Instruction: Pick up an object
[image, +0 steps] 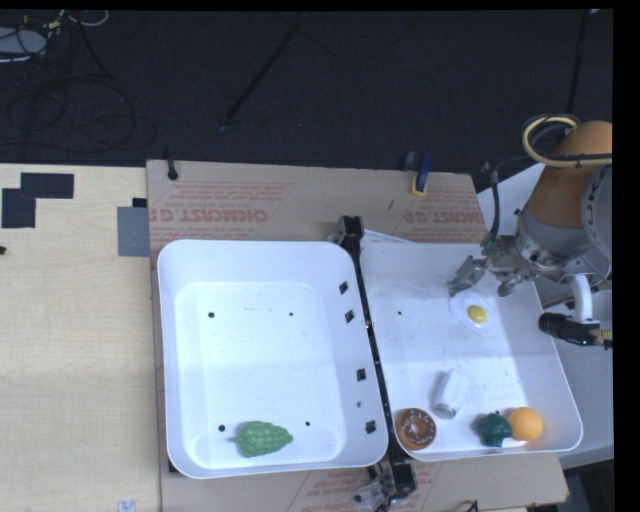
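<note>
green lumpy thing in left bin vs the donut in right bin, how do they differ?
Colour: the green lumpy object is plain green; the donut is brown with a pale ring. Shape: the green one is a bumpy solid blob; the donut is a round ring with a hole. Company: the green one lies alone in the left bin; the donut shares the right bin with other items. Both lie near their bin's front edge.

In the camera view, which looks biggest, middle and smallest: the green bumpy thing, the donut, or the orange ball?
1. Green bumpy thing
2. Donut
3. Orange ball
The donut and the ball look close in size, so that order is unsure.
</note>
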